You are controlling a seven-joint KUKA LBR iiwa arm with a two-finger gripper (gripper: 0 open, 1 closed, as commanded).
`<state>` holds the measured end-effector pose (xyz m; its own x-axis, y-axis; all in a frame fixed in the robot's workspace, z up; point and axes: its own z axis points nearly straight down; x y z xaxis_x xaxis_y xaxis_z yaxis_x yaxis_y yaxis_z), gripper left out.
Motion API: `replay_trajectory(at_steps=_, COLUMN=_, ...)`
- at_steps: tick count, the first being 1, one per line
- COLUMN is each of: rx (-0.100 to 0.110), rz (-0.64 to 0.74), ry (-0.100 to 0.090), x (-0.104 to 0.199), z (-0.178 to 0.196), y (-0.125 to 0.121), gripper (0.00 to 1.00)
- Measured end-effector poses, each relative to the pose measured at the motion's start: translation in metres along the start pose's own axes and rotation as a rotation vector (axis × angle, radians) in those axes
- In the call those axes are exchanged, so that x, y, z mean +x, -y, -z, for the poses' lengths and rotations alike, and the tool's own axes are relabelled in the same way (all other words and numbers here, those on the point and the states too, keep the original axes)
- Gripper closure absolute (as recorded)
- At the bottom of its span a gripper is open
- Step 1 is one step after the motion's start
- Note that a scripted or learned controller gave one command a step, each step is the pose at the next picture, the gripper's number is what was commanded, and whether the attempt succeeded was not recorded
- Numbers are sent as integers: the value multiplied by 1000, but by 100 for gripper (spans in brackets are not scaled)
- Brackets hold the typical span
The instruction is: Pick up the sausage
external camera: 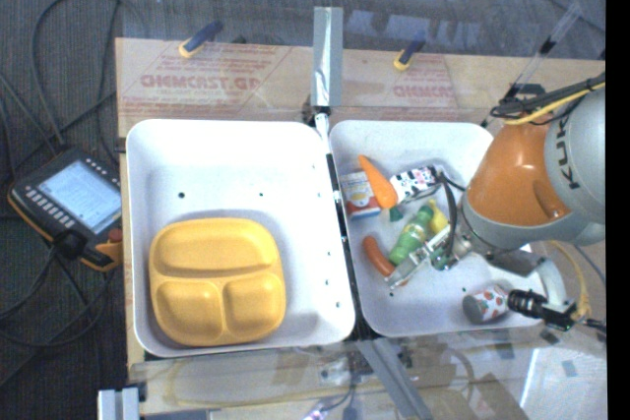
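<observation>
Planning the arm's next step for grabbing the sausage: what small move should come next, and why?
Probably shift the gripper a little toward the left bin and lower it: the sausage lies just beside its tip, apart from it, at the green bottle's lower end.

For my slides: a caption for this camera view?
Gripper low in the right bin beside the sausage; yellow tray in the left bin.
</observation>
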<state>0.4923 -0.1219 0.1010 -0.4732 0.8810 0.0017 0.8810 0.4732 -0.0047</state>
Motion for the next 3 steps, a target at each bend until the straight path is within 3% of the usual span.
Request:
replay_trajectory(at_steps=1, rx=-10, rz=143, ry=12, x=-2, z=-11, y=-40, gripper=0)
replay_trajectory(at_steps=2, rx=-16, rz=144, ry=13, x=-2, z=-2, y=-42, gripper=100)
replay_trajectory(at_steps=3, rx=-3, rz=174, ry=3, x=21, z=109, y=-124, gripper=100)
